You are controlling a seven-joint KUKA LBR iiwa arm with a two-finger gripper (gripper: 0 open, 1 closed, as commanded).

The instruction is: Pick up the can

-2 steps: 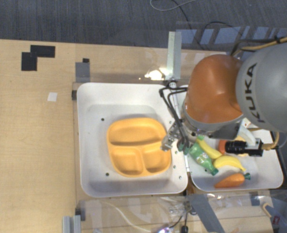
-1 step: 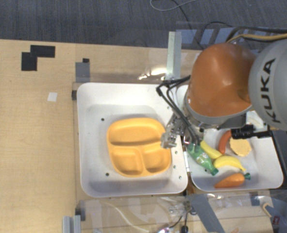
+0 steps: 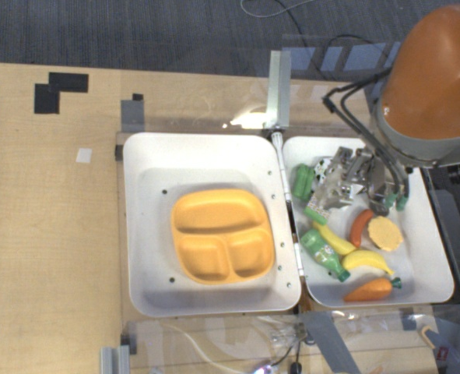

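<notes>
The arm [image 3: 436, 76] reaches from the upper right into the right bin [image 3: 440, 283], its jaws low among crowded items — open or closed, I cannot tell. The green can [image 3: 302, 182] lies near the bin's left wall. A yellow tray [image 3: 218, 234] sits mid left bin [image 3: 136, 232] — margins open.

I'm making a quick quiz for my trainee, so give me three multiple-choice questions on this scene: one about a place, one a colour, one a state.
1. Where does the yellow divided tray lie?
A. left bin
B. right bin
C. on the bench

2. What colour is the bottle beside the banana?
A. blue
B. green
C. white

3. How does the carrot rest?
A. upright
B. on the tray
C. flat in its bin

Answers: 1 A, it sits inside the left bin. 2 B, its body is green. 3 C, it lies on its side near the right bin's near wall.
</notes>
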